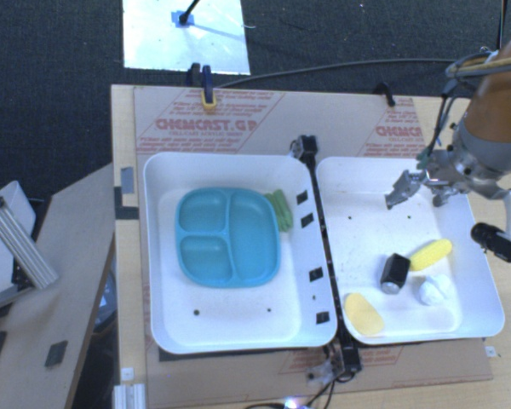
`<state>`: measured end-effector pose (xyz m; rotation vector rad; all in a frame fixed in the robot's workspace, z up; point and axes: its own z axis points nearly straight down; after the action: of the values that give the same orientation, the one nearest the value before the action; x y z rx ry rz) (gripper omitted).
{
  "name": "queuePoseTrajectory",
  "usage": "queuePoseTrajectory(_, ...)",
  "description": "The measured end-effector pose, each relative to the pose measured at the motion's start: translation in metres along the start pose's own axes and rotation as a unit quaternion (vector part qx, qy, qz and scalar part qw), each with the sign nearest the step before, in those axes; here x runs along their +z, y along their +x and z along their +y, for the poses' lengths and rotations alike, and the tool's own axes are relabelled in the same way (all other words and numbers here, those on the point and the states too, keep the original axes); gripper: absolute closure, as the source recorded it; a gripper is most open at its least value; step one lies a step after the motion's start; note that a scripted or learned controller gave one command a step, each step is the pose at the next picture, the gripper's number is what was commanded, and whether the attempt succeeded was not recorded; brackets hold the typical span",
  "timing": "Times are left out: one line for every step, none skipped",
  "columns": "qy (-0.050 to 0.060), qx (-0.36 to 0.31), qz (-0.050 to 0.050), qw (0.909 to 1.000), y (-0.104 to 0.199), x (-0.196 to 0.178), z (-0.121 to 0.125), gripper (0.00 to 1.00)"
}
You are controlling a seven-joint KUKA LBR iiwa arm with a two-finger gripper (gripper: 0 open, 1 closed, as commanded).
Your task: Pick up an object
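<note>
Cardboard, printed in red lettering, is seen beneath two shallow white bins set side by side on the bench [128, 228], with a tangle of wires at the front edge where the bins meet. Nearest in the right bin [358, 186], at about seven o'clock of its floor, a smooth, rounded yellow piece [364, 313] is laid flat. Just beyond it, near the middle, a short black cylinder [394, 273] is found lying tilted, its pale end turned down toward the front; a long yellow object shaped like a banana [430, 254] is placed at its two o'clock, close beside it, and a small white lumpy object [432, 290] is seen at the cylinder's four o'clock, near but apart. The floor of this bin is speckled with small dark spots. In the left bin [166, 313] a glossy teal plastic plate [228, 235], rounded at the corners and divided into three compartments, is centred, and a ribbed green object [279, 209] is tucked against its two o'clock edge. Black tabs are set along the divide between the bins. Farther back, at one o'clock of the right bin, the gripper [424, 186] is held above the bin floor, well apart from the objects; whether its metal fingers are spread or closed cannot be told. Beyond the bench, dark speckled carpet and a pale square sheet [185, 24] are visible.
</note>
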<state>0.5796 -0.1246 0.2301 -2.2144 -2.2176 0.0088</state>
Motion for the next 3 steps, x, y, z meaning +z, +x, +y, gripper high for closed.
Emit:
queuePoseTrajectory(-0.005, -0.001, -0.001, 1.0000, 0.000, -0.006, 0.002, 0.00)
queuePoseTrajectory(-0.004, 0.000, -0.001, 1.0000, -0.001, 0.056, 0.006, 0.00)
queuePoseTrajectory(-0.003, 0.000, 0.000, 1.0000, 0.005, 0.118, 0.007, 0.00)
